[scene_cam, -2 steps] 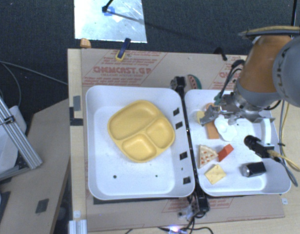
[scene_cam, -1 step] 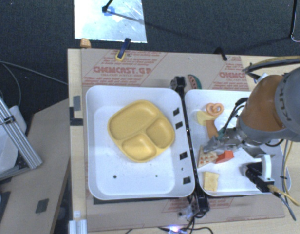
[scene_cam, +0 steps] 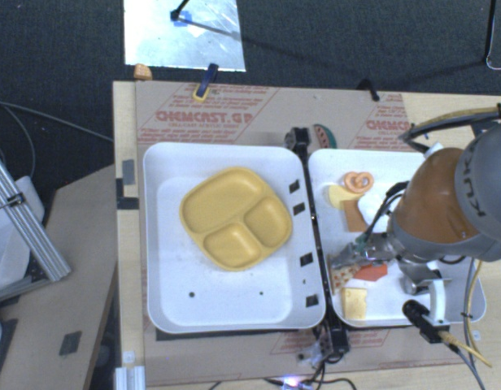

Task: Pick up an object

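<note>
My gripper [scene_cam: 348, 258]: low in right bin [scene_cam: 470, 299], finger state indeterminate.
Objects: pretzel [scene_cam: 358, 182], yellow slab [scene_cam: 354, 303], red piece [scene_cam: 369, 272] beside me.
Left bin [scene_cam: 165, 299]: yellow tray [scene_cam: 234, 217].

Counting two white bins: left bin [scene_cam: 165, 242], right bin [scene_cam: 397, 162]. Seeing one yellow divided tray [scene_cam: 234, 216], roughly five small food pieces [scene_cam: 355, 303], exact count unclear.
</note>
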`<state>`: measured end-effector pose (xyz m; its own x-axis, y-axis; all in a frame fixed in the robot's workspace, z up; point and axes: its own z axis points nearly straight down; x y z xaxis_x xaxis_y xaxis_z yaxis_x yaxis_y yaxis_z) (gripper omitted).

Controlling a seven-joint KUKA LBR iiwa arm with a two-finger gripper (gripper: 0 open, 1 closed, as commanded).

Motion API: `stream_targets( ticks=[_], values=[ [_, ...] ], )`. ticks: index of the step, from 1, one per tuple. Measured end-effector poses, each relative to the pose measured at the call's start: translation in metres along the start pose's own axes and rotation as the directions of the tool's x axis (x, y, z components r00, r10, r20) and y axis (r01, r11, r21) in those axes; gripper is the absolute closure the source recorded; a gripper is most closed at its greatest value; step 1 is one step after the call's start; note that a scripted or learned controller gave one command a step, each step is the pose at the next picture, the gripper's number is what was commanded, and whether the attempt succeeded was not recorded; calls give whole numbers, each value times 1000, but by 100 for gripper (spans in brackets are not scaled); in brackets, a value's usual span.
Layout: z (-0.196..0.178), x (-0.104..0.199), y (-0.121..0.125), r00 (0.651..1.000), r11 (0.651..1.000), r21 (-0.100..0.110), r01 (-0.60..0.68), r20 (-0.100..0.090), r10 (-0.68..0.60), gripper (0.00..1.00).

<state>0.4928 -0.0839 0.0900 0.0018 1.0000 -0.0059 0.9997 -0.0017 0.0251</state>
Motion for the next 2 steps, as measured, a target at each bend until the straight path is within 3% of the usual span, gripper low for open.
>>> stream_targets(
  ticks=[1,2],
  values=[
    [-12,0,3,1000,1000,-5,2,-1,-2,100],
    [-100,148,-2,1000,1000,15,21,-13,-21,100]
  ],
)
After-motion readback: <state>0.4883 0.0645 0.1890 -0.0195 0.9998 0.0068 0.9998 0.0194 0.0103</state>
